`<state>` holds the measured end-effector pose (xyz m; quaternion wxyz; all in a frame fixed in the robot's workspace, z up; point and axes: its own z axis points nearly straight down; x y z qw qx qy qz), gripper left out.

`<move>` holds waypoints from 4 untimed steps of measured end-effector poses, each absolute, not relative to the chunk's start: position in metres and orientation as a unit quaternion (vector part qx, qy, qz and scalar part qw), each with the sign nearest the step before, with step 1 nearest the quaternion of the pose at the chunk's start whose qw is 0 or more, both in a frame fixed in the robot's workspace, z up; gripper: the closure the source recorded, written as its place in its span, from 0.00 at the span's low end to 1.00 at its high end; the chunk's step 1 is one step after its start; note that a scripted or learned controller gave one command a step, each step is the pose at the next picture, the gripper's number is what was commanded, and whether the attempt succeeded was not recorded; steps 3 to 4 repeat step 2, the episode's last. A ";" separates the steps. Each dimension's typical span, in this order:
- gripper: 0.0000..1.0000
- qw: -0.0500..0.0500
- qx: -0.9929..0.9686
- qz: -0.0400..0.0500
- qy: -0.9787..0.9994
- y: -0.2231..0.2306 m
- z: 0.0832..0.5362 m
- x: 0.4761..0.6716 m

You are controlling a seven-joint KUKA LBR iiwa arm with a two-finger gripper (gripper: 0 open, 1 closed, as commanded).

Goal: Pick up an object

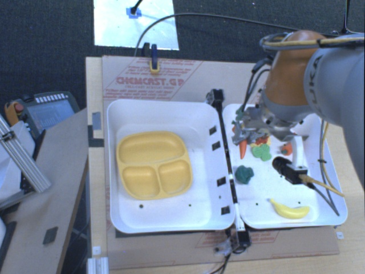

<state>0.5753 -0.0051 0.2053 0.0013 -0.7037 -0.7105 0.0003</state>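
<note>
My gripper (249,131) hangs low over the upper left part of the right bin (319,210), on the grey arm that comes in from the right. Just below it lie a small orange carrot (243,149) and a light green toy piece (262,152). A small red and orange piece (286,149) lies to the right of them. A dark green broccoli-like toy (244,174) sits further toward the front, near the bin's left wall. A yellow banana (290,210) lies near the front of the bin.
The left bin (171,110) holds a yellow divided plate (153,164). A black divider with clips (224,153) runs between the bins. A tablet (48,113) and an aluminium rail (23,158) lie on the side table at left.
</note>
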 end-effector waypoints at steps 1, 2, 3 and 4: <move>1.00 0.001 -0.704 0.000 -0.711 0.045 0.200 0.583; 1.00 0.001 -0.703 0.000 -0.711 0.105 0.204 0.586; 1.00 0.001 -0.703 0.000 -0.711 0.105 0.204 0.586; 1.00 0.001 -0.703 0.000 -0.711 0.105 0.204 0.586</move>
